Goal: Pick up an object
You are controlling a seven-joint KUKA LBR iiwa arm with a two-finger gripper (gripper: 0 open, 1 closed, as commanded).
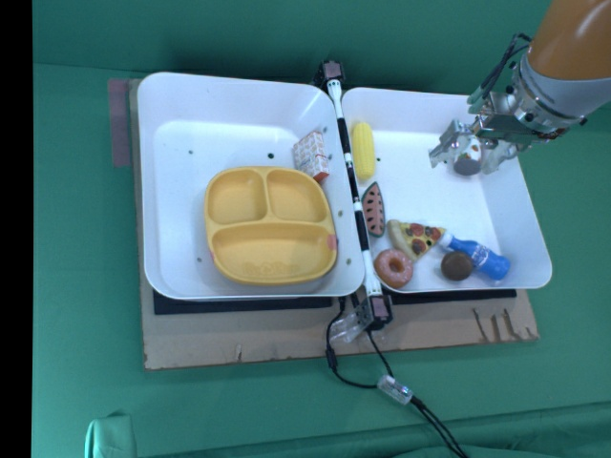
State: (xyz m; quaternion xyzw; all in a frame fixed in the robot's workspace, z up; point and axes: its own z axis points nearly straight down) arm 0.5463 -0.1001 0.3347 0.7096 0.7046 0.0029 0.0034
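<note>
Loose cable (382, 375) nearest, below right bin (520, 208). Jaws (467, 153) pinching small grey object (467, 164) at that bin's upper right corner. Best lifted straight up, grip steady, clear of bin's rim.

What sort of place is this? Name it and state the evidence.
Likely a robot grasping test bench, not a kitchen: two white bins on green cloth, toy food such as a pizza slice and donut, and a robot arm reaching in.
</note>
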